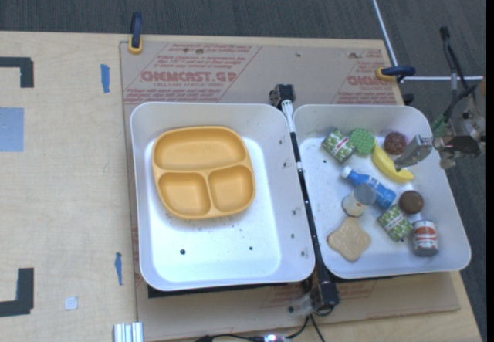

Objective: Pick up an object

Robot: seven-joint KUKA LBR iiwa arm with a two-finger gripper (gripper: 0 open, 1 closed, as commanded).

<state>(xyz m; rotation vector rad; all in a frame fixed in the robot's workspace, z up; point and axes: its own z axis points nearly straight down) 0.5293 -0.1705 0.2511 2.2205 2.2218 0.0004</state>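
Left bin: a yellow three-compartment plate lies in its upper half. Right bin: a slice of toast, a blue bottle, two green packets, a green ball, a banana, two brown balls and a small can. The gripper hangs over the upper right corner beside the banana, nothing visibly between its fingers; their spread cannot be told.

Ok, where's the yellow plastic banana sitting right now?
The yellow plastic banana lies in the right white bin, toward its far right, between the green round toy and the gripper.
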